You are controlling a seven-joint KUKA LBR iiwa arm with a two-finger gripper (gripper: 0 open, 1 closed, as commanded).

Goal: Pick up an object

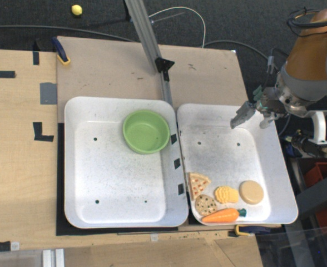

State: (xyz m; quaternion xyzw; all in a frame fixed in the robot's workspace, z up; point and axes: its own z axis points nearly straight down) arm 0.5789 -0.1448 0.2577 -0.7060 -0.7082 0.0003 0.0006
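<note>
My gripper [253,118] hangs over the upper right corner of the right bin [219,149]; its two fingers are spread apart and hold nothing. Far below it, along the bin's near edge, lie a pizza slice [197,183], a chocolate-chip cookie [206,204], a yellow corn piece [226,194], a round tan biscuit [252,192] and an orange carrot [222,216]. A green bowl [146,131] sits upright at the upper right of the left bin [97,171].
A grey metal pole [147,32] slants down from the top to the gap between the bins. A small yellow ball [77,9] lies on the dark floor at upper left. Cables run behind the bench.
</note>
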